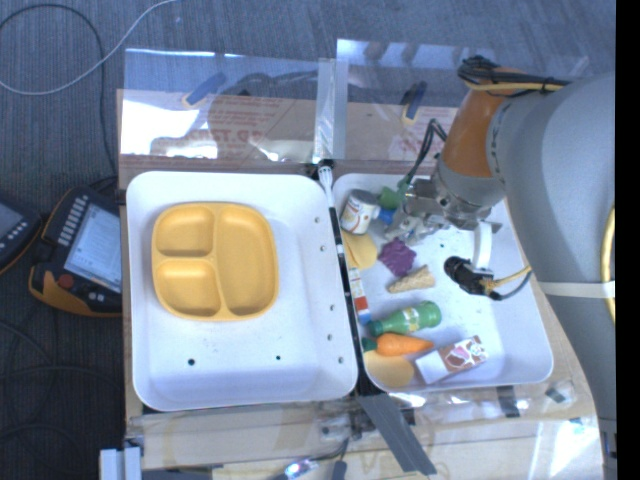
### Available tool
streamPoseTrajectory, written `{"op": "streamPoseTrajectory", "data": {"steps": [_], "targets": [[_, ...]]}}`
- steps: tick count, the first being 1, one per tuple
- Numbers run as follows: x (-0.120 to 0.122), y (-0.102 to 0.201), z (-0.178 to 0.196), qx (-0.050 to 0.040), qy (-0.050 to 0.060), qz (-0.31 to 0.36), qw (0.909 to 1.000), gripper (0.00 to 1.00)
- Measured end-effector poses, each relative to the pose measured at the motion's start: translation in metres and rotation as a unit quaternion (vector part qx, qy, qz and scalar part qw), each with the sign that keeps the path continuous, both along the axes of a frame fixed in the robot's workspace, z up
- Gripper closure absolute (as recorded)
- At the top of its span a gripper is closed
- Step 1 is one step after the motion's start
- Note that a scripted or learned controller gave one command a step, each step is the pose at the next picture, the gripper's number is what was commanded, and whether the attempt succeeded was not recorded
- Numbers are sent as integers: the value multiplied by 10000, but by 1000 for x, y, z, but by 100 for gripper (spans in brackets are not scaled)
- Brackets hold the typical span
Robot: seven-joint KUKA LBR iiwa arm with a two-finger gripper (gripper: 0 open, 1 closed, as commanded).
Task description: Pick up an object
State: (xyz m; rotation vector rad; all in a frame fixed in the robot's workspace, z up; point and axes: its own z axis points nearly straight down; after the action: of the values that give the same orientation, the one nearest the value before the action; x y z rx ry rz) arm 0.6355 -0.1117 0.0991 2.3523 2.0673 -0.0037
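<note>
So the grey arm with the orange band is reaching into the right-hand shallow white bin (535, 363), and its two-finger gripper (412, 220) sits low over the cluttered top-left part of that bin. Can't tell whether it's open or closed, since the wrist housing blocks that bit, and nothing visibly sits in it.

Nearest candidates: a small purple bunch of toy grapes (398, 257) just below the gripper, a little white-and-brown can (358, 212) lying just to its left, and a pale wedge-shaped piece (411, 281) next to the grapes. Further down are a green plastic bottle (406, 319), an orange toy carrot (402, 345) and a small red-and-white carton (452, 357). The other bin (300, 368) just has a yellow divided plastic tray (214, 260).

My take: commit to one thing, probably the grapes. They're crowded, so come straight down centred on them, straddle the bunch without clipping the can or wedge, close fully, then lift slowly and check it actually came up.
</note>
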Motion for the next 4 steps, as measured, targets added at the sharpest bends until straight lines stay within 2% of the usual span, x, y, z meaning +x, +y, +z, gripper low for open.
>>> {"op": "streamPoseTrajectory", "data": {"steps": [1,2,3,4], "targets": [[0,0,0,-3,-10,1,10000,0],[-2,0,7,-21,38,8,10000,100],[30,32,122,24,27,-73,10000,100],[30,32,121,25,37,-75,10000,0]]}}
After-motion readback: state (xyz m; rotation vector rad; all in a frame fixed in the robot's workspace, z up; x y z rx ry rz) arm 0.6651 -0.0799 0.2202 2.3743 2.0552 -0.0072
